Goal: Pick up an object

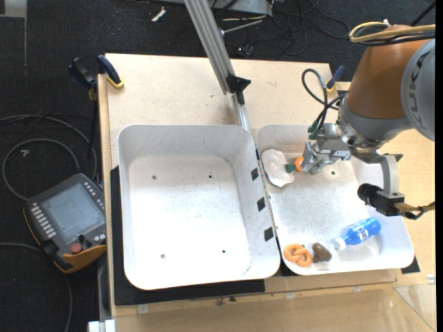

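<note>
My gripper (311,162) hangs low over the far part of the right bin (318,203). A small orange object (299,163) lies right at its left side, partly hidden by it. Just left of that sits a white crumpled object (276,167) against the bin's left wall. A clear bottle with a blue label (357,234) lies on its side near the front right corner. An orange ring-shaped toy (297,254) and a brown lump (321,252) rest side by side at the front edge.
The left bin (187,206) stands beside the right one, and black clips run along their shared wall. A slanted metal bar (211,40) reaches down to the bins' far junction. A black fitting (377,197) on the arm hangs above the right bin's right side.
</note>
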`<state>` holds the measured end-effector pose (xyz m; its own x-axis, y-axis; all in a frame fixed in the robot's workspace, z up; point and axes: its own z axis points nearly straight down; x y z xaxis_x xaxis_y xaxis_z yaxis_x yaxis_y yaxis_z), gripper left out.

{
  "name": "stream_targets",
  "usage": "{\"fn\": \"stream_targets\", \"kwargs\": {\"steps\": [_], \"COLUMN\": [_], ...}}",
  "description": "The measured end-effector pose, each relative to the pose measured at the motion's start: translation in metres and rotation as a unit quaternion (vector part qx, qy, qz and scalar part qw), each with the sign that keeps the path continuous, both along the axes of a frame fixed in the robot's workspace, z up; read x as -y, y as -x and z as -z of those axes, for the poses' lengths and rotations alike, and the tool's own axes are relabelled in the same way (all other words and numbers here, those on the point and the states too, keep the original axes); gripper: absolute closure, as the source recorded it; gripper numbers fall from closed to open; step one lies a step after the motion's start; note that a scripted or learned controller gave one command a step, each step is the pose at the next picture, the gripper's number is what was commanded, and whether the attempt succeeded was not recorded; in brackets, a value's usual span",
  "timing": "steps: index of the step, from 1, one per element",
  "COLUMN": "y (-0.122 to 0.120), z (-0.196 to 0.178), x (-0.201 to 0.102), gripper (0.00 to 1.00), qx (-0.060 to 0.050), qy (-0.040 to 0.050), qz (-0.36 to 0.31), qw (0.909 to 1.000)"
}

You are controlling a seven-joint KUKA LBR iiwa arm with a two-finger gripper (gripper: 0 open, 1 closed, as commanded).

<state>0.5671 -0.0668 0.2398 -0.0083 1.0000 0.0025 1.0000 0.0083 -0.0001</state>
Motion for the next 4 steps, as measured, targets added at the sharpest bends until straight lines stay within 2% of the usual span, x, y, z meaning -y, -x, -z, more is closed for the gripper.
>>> {"fn": "stream_targets", "kwargs": {"steps": [1, 2, 3, 4], "y": [0.015, 0.030, 0.042, 0.041], "z": [0.005, 0.001, -0.008, -0.007], "x": [-0.062, -0.106, -0.162, -0.158], "gripper": [1.00, 1.00, 1.00, 0.00], "qx": [-0.001, -0.001, 0.000, 0.000], "qy": [-0.0001, 0.0003, 0.0002, 0.0013], "qz": [0.000, 0.000, 0.000, 0.004], "qw": [1.0000, 1.0000, 1.0000, 1.0000]}}
